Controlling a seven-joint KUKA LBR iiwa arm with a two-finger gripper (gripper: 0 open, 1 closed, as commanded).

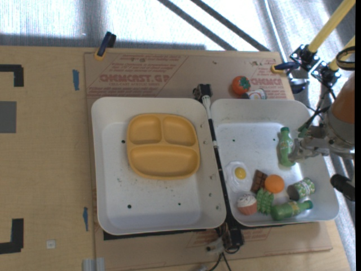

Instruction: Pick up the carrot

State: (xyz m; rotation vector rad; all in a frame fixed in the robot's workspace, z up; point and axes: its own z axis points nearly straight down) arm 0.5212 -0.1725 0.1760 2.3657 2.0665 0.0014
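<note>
Two shallow white bins [107, 168] are set side by side on a cardboard-covered bench [51, 123]. In the left bin a yellow divided plate [163, 145] is laid, slightly towards the far side. The right bin is crowded along its near edge. The carrot [274, 183] is seen there as a rounded orange body with a green leafy tuft at its near-left end, and it is placed between a brown chocolate bar [258, 180] on its left and a small green-labelled can [302, 189] on its right. A fried egg [239, 173] is found further left. A cupcake-like piece [246, 204] and a green bottle on its side [290, 209] are lined up along the near wall.

The grey arm is brought in from the right, and the gripper [295, 153] is held over the right part of that bin, just beside an upright green bottle [285, 143]. It is kept apart from the carrot, which lies nearer and slightly left. Whether the jaws are apart or together cannot be told — they are blurred against the bottle.

Beyond the bins, a red-orange tomato [240, 86] is left on the cardboard.
</note>
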